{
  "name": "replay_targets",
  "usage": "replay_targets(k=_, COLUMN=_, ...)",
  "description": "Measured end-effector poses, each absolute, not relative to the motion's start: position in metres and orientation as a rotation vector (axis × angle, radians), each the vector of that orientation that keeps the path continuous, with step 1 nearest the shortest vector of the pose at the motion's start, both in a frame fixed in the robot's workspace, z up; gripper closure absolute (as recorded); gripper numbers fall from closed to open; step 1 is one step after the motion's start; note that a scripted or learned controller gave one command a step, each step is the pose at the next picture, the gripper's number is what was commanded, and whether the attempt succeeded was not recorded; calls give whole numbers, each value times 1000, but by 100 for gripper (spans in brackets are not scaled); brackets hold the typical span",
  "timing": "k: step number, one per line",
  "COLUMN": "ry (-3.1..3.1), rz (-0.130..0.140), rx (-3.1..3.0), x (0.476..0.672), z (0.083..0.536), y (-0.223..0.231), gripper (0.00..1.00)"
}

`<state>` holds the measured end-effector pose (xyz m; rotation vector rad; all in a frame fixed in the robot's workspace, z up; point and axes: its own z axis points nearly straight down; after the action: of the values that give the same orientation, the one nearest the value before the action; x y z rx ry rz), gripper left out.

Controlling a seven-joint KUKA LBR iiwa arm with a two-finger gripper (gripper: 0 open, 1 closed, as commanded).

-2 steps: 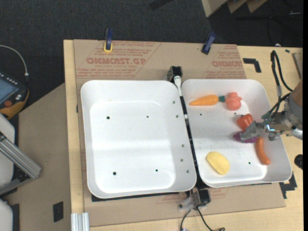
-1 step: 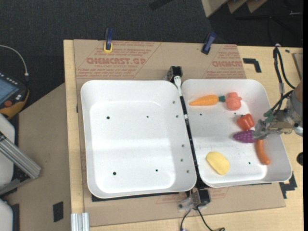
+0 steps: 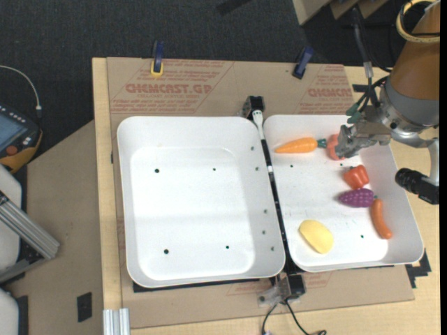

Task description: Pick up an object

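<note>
The right bin [image 3: 398, 253] holds several toy foods. An orange carrot [image 3: 296, 146] lies at its far side, with a pinkish-red piece [image 3: 332, 147] just right of it. A red pepper [image 3: 357, 176], purple grapes [image 3: 357, 199], an orange sausage-like piece [image 3: 380, 219] and a yellow lemon-like piece [image 3: 317, 236] lie nearer the front. My gripper [image 3: 347, 150] hangs low over the bin's far right part, right beside the pinkish-red piece, its fingers pointing down. Whether anything sits between them is hidden.
The left bin [image 3: 133, 187] sits beside the right one, a black divider strip [image 3: 269, 180] between them. Both rest on a cardboard sheet [image 3: 209, 82] held by blue clamps [image 3: 158, 58]. A black part [image 3: 416, 181] of the arm overhangs the right bin's edge.
</note>
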<state>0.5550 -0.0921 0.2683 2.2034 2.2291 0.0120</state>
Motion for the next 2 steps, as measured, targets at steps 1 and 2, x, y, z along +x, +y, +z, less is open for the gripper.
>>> replay_targets(k=1, ry=2228, rz=9, rx=2211, x=526, z=311, y=-36, gripper=100)
replay_targets(k=2, ry=2224, rz=8, rx=2213, x=487, z=361, y=-1, gripper=100)
